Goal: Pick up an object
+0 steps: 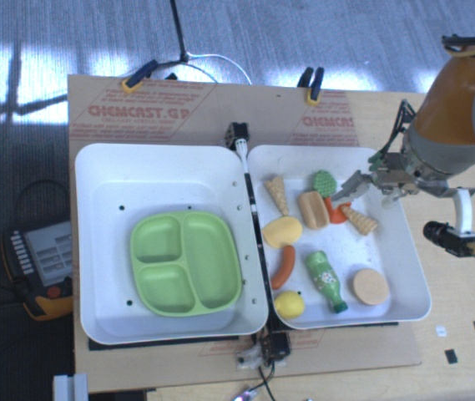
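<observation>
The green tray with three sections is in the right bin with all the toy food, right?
Not quite. The camera view shows the green tray in the left bin. The toy food, like the green bottle, lies in the right bin.

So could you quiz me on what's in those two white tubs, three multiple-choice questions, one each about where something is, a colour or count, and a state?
1. Where does the green divided plate lie?
A. left bin
B. right bin
C. on the cardboard outside both bins

2. How many compartments has that plate?
A. two
B. three
C. five

3. How is the green bottle resting?
A. standing upright
B. lying on its side
C. held in the tool

Answers:
1. A: it sits on the floor of the left bin, while the toy food fills the right bin.
2. B: two small sections on one side, one long section beside them.
3. B: it lies flat between the sausage and the round tan disc, well away from the tool.
</observation>
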Available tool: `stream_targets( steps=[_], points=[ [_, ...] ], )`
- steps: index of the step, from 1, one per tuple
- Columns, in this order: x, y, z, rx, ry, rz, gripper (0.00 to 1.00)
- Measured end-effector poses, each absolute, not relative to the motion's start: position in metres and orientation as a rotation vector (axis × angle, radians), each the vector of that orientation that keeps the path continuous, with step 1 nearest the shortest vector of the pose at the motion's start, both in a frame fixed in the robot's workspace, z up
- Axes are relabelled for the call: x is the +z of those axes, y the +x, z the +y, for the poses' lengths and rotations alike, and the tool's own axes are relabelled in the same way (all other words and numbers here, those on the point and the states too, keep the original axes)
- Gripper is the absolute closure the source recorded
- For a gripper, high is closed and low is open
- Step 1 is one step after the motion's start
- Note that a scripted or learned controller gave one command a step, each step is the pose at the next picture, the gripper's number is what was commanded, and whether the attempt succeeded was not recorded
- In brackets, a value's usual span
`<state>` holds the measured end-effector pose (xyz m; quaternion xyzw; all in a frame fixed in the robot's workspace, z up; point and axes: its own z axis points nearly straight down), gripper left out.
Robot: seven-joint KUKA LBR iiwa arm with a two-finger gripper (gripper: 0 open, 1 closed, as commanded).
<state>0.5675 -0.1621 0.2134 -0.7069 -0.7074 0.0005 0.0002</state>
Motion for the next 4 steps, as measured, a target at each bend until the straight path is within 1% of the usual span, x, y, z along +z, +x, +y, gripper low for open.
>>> stream_targets(
  steps=[1,2,3,4],
  points=[
    [0.094,0.563,-0.109,0.001,-2.159,-2.283,0.0],
    [0.09,0.495,-0.102,-0.011,-2.0,-2.448,0.0],
    [0.102,0.497,-0.103,-0.013,-2.005,-2.448,1.0],
    [0.248,0.484,-0.052,0.0,-2.233,-2.212,1.0]
  ],
)
